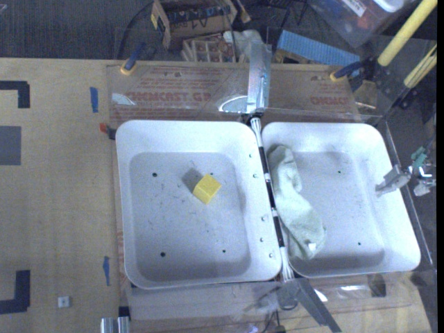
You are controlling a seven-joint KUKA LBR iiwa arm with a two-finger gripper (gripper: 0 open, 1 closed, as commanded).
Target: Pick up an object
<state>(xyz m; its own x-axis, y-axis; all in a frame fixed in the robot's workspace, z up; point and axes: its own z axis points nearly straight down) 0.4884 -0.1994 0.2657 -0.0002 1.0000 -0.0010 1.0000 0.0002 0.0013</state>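
In the camera view, a yellow block [207,189] lies in the left bin [139,144], a little left of the frame's middle. A pale crumpled cloth [295,207] lies along the left wall of the right bin [388,248]. The gripper [397,180] hangs at the right edge over the right bin's rim, well apart from both; its grip state cannot be told.

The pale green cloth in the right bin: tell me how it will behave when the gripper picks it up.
The pale green cloth lies crumpled in soft folds along the right bin's left wall, so it is probably floppy and would drape and hang from a pinch. It looks thin, hence likely light. Being long, its ends may drag on the bin.
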